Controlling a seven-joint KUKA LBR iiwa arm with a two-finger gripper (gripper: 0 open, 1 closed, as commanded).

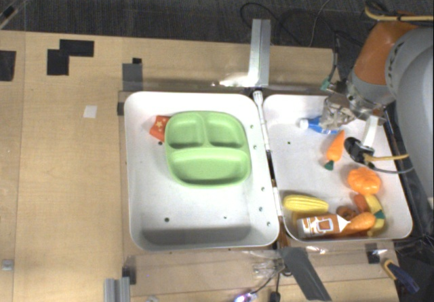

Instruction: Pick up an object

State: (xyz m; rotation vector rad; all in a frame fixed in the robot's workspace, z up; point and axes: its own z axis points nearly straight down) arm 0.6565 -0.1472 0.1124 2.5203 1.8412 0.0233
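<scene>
My gripper (334,117) hangs low over the far right part of the right bin (291,158). A small blue and white object (311,124) lies just to its left, touching or nearly touching the fingertips. Just below the gripper lies a toy carrot (334,148), its green tip pointing toward the front. Nothing shows between the fingers. The arm's orange band (374,56) sits above the wrist at the bin's far right corner.
At the front of the right bin lie a round orange fruit (363,180), a yellow piece (304,203), a brown-labelled bottle (321,225) and several small toys. In the left bin (146,212) sits a green divided plate (205,147) with a red item (159,128) beside it.
</scene>
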